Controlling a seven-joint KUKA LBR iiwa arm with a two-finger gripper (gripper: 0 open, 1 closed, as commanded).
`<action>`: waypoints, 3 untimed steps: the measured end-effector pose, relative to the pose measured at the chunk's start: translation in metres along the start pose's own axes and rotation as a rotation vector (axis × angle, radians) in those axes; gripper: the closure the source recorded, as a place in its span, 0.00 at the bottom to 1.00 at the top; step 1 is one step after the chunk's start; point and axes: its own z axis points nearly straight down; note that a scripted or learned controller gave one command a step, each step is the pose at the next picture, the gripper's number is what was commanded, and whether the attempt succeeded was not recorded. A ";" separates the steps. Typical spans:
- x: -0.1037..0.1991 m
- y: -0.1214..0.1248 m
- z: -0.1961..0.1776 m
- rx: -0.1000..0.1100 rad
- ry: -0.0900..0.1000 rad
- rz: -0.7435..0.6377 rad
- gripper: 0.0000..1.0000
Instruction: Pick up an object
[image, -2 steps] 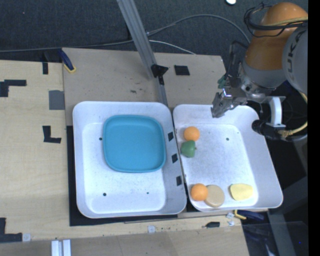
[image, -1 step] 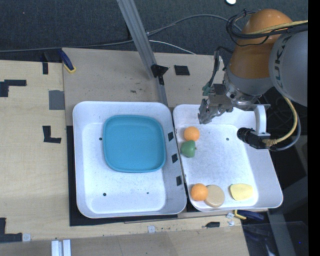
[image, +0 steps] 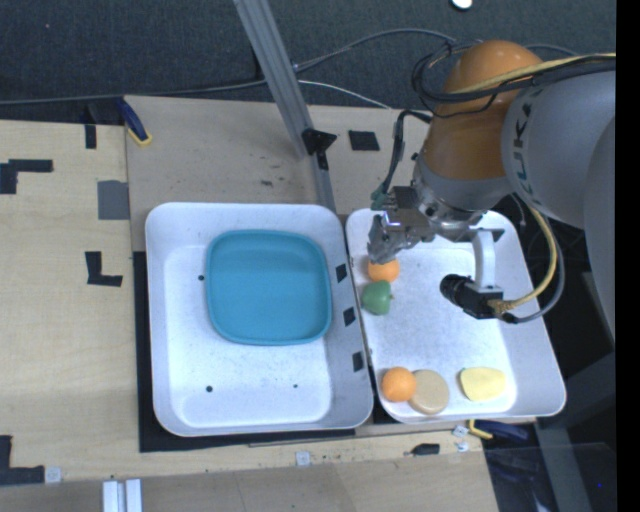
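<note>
The gripper (image: 383, 250) hangs over the far left part of the right bin (image: 530, 330), close to that bin's left wall and near its far left corner. Its metal fingers (image: 378, 243) point down at a small orange piece (image: 383, 269), which lies on the bin floor directly under the tips, right against them in this slanted view; whether the tips touch it or grip it cannot be told. The grey fingers blur into the wrist hardware above them, so whether they stand apart or together cannot be told either. Just nearer than the orange piece, touching it or nearly so, lies a green piece (image: 376, 297), also along the left wall. Along the near edge of the same bin three more things sit in a row: an orange ball (image: 398, 384) by the near left corner, a tan disc (image: 430, 391) touching it on its right, and a yellow piece (image: 482, 382) a little apart toward the near right corner. The arm (image: 470, 120), with its orange band, reaches in over the bin's far edge, and a black cable fitting (image: 470, 294) hangs over the middle of the bin floor. The left bin (image: 170, 300) holds a blue plate (image: 268, 286) lying flat, nearer its far edge than its near one. Both bins rest side by side on the wooden bench (image: 60, 330), their inner walls touching.
</note>
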 end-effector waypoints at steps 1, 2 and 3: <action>0.045 -0.017 0.002 -0.001 0.000 -0.001 1.00; 0.089 -0.033 0.010 -0.001 0.000 -0.001 1.00; 0.087 -0.032 0.010 -0.001 0.000 0.002 0.00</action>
